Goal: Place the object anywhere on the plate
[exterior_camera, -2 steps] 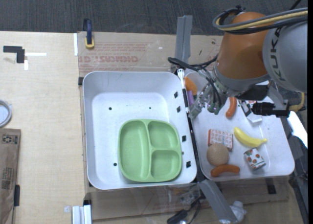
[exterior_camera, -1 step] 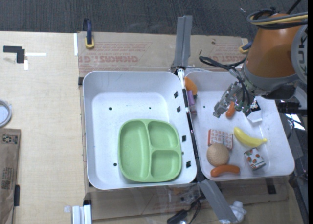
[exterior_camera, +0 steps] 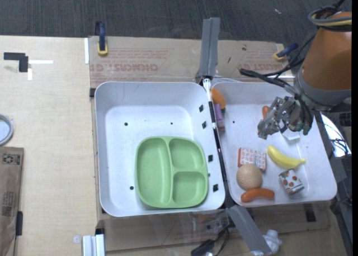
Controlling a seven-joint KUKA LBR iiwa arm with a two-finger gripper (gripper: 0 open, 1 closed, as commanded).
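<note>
A light green divided plate [exterior_camera: 171,171] lies in the left bin [exterior_camera: 112,137], toward its front right. The right bin [exterior_camera: 246,95] holds the objects: a yellow banana [exterior_camera: 285,157], a tan round ball [exterior_camera: 249,176], an orange sausage-shaped piece [exterior_camera: 257,195], a small red-and-white box [exterior_camera: 251,156], and a small spotted white cup [exterior_camera: 291,182]. An orange item [exterior_camera: 218,98] and a purple item [exterior_camera: 217,118] lie against the bin's left wall. My gripper [exterior_camera: 268,127] hangs over the right bin's middle, above and left of the banana.
A grey divider post [exterior_camera: 210,48] stands between the bins at the back. Clamps [exterior_camera: 100,39] hold the cardboard behind the bins. A tape roll [exterior_camera: 4,131] lies at the bench's far left edge.
</note>
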